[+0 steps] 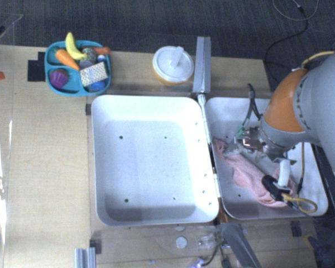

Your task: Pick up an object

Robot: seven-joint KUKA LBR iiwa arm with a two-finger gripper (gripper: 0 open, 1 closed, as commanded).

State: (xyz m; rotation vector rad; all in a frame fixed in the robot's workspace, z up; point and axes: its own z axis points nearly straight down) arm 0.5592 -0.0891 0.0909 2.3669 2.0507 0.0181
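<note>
Pink cloth point(248, 177): soft, light, crumpled beneath the tool point(247, 143); we judge any raised fold graspable. Tool state: we cannot tell.

light: even, bright | shadow: soft inside left bin point(100, 149) | focus: slightly soft, perhaps compression

A robotics lab: wooden bench point(39, 166), paired white bins point(151, 108), grey arm point(318, 99), loose cable point(293, 7) on dark carpet.

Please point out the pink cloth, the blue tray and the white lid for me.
pink cloth point(247, 177), camera view, its middle folds.
blue tray point(48, 82), camera view, its left rim.
white lid point(173, 63), camera view, its top centre.
</note>
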